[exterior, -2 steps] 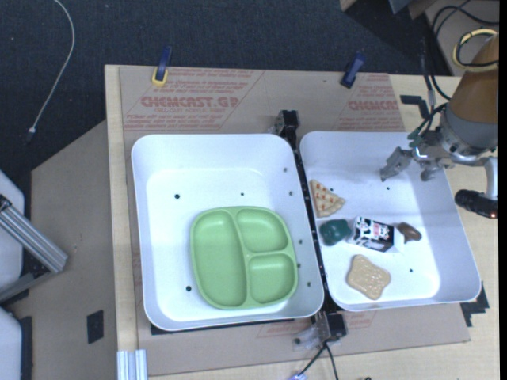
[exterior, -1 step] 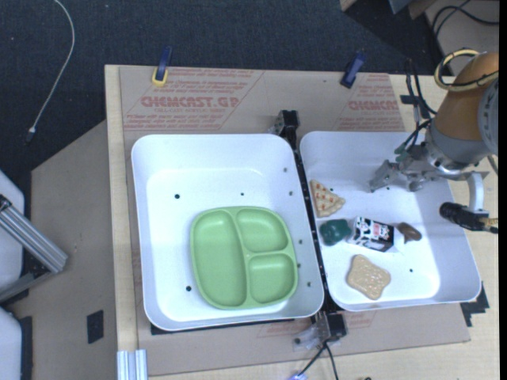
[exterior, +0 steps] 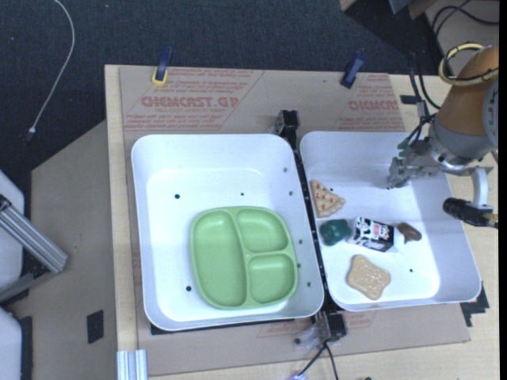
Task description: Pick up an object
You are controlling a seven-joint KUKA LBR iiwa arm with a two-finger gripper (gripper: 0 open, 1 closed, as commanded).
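Scanning the desk [exterior: 119,212] from left to right:

- The cardboard sheet on the desk reads "CHEMCAST GP" in faded red print [exterior: 190,101] — the same lettering shows again near the right top corner.
- The left bin [exterior: 158,172] holds a pale green divided plate [exterior: 242,256] with three compartments, lying flat toward the bin's near right part.
- The right bin [exterior: 444,252] holds the small things that could be picked, all lying loose near its left and middle part.
- A waffle-patterned triangular cracker toy [exterior: 325,199] lies against the left wall.
- A dark green rounded lump [exterior: 334,230] sits just below it, touching or nearly touching a black-and-white cow-print carton [exterior: 374,233]; any writing on the carton is too small to read.
- A small brown piece [exterior: 409,231] lies at the carton's right end.
- A tan slice of toy toast [exterior: 367,277] lies nearest the front.
- The claw [exterior: 398,174] hangs over the bin's far right part — well apart from those things; whether it is wide or narrow, I cannot tell.
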